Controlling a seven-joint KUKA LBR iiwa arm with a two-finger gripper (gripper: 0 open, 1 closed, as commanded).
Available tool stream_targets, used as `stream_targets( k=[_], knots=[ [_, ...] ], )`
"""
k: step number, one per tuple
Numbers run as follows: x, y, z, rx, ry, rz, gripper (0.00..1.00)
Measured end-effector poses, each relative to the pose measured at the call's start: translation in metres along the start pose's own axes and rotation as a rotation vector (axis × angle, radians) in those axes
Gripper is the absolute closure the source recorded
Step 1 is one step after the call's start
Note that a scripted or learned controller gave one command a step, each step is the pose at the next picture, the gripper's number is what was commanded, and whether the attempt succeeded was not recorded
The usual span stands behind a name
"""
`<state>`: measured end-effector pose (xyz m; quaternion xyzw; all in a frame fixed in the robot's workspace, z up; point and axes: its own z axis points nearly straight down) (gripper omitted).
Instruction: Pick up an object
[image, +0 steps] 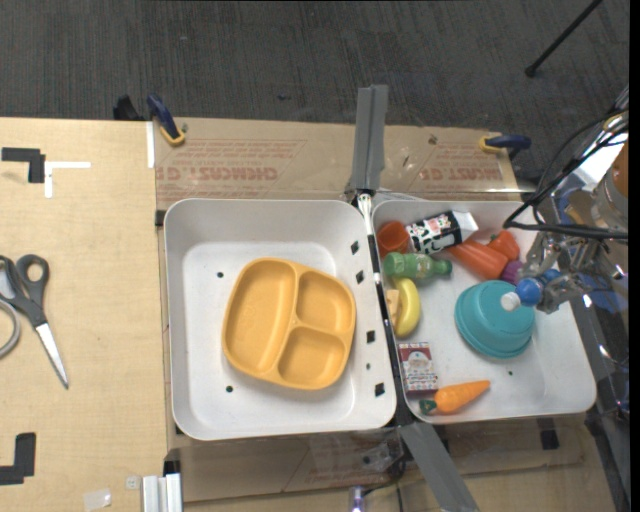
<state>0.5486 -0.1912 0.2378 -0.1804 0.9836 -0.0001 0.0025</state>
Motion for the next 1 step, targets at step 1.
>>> stream_targets(
  k=[1],
  knots=[
    [-0.0054,-0.0286,0.1025,0.015,-0.018,-0.016,1.0]
  ],
)
